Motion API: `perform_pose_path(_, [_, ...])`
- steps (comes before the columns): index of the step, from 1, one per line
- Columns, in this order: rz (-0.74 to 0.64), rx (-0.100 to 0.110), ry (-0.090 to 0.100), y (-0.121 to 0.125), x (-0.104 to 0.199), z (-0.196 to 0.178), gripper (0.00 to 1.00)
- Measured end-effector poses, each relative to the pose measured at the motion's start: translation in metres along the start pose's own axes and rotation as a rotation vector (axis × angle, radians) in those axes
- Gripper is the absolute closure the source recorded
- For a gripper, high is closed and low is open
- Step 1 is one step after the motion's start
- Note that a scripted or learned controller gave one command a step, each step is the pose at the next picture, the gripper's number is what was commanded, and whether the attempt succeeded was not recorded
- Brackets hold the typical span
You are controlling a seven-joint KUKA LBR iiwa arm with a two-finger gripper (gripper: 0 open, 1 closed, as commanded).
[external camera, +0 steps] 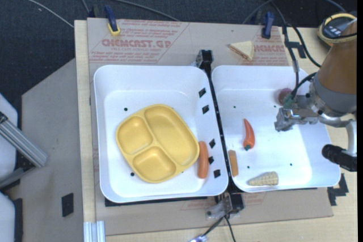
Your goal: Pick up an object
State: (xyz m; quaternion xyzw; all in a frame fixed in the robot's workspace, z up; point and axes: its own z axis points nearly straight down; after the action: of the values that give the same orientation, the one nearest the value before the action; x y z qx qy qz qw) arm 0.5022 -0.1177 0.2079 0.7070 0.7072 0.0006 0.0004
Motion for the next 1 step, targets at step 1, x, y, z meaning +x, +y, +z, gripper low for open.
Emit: perform_pose_path(1, [-0.007,-0.001,0.001,0.0231,0.0574,-0.0093,1.0])
